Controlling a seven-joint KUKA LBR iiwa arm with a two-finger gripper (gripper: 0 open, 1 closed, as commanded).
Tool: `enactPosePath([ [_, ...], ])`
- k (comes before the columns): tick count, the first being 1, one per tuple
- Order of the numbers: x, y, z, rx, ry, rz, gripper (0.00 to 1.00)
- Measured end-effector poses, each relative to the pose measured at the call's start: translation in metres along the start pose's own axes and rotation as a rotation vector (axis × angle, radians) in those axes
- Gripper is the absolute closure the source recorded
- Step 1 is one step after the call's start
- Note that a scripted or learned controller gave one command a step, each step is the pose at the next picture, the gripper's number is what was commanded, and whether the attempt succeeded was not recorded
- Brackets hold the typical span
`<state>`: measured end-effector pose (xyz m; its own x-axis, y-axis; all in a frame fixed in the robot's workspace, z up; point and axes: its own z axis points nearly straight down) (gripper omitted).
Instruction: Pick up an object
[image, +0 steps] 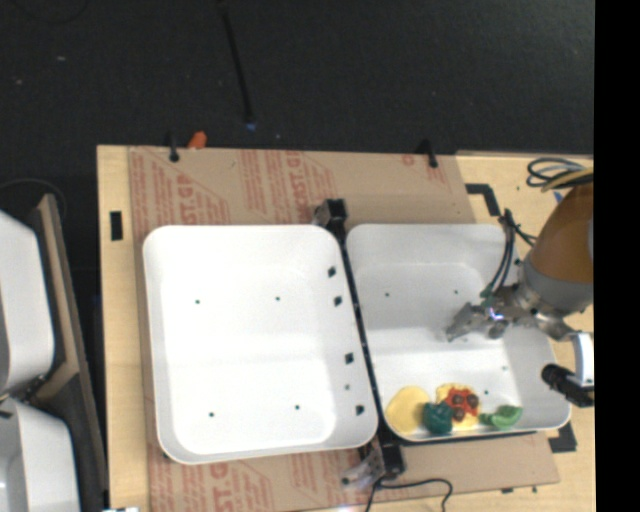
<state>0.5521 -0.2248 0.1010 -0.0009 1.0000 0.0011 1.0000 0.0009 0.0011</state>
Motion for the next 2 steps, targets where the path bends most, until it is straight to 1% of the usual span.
enactPosePath([
  [1, -0.001, 0.052, 0.0, -0.001, 0.001, -0.003, 0.0],
  [2, -0.002, 0.003, 0.0, 0.0, 0.001, -0.001, 0.0],
])
